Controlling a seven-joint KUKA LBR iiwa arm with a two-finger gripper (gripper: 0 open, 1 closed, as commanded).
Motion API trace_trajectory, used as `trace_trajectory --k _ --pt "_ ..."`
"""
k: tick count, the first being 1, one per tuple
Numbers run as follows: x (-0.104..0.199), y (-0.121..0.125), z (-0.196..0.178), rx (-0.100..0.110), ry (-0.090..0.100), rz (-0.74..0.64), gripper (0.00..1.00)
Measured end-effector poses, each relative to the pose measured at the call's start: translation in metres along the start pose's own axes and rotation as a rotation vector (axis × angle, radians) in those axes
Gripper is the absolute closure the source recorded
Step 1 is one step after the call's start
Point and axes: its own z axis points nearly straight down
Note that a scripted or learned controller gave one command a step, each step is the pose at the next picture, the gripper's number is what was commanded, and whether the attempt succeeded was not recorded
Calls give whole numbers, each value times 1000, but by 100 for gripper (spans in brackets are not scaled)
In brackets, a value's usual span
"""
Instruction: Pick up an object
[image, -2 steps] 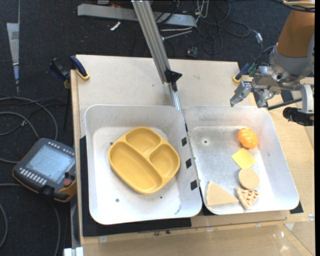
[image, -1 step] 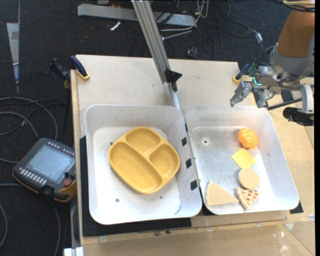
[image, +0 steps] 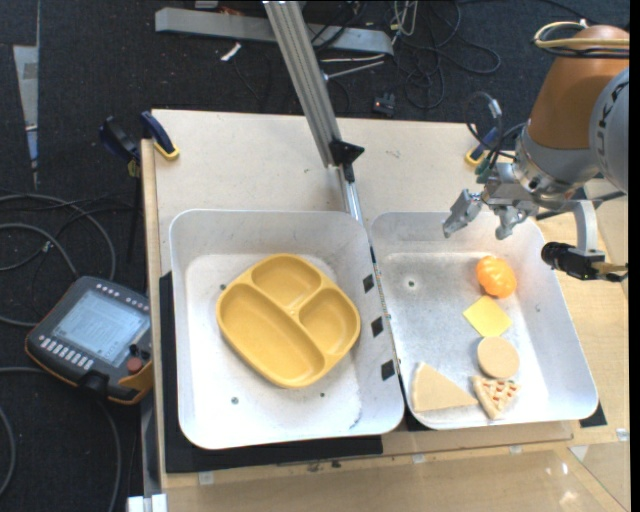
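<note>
Fingers of my gripper stood spread wide and held nothing, poised above the far edge of the right bin, because no object had yet been chosen and closed on. I hung there, by my judgement, so that I could drop straight down on whatever lay nearest. That was the orange ball, round and smooth-looking, lying just beside and a little below my fingertips; a rounded thing like that could roll off a careless pinch, I reckoned. Farther down the same bin, along its right side, lay a flat yellow square, a tan disc, a pale triangular wedge and a small pizza-slice toy with red spots, all low and flat, with little height to catch.

In the left bin sat a yellow divided plate, glossy plastic by its look, with three shallow compartments, well apart from me. Both bins were white, shallow and matte, their rims touching at the middle of the bench.
</note>
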Motion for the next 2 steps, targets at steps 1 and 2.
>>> trace_trajectory --k 1,2 --pt "2 1 43 -1 -1 0 0" --pt "1 2 87 -2 -1 0 0"
